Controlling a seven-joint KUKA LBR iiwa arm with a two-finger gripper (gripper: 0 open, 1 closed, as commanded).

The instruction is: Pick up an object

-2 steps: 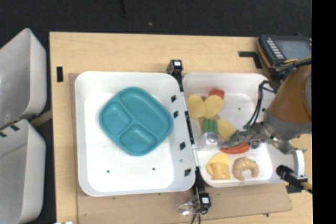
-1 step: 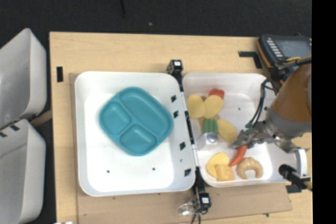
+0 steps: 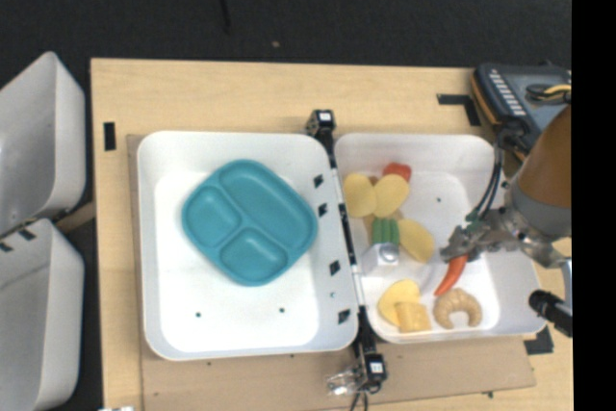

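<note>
Light wooden bench [image 3: 221, 96] with two shallow white bins, left [image 3: 164, 303] and right [image 3: 462, 154], side by side.

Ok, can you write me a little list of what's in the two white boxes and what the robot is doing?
left bin: teal divided plate
right bin: yellow pieces, red piece, green piece, orange carrot, tan shrimp
end effector: over the right bin, at the carrot's upper end
carrot: slanted, lower end near the shrimp
held: cannot tell

Grey KUKA arm [image 3: 539, 207], broad orange band [image 3: 551, 164] above the wrist, black cable [image 3: 493, 178] alongside, dark metal two-finger gripper [image 3: 464, 247]
</note>
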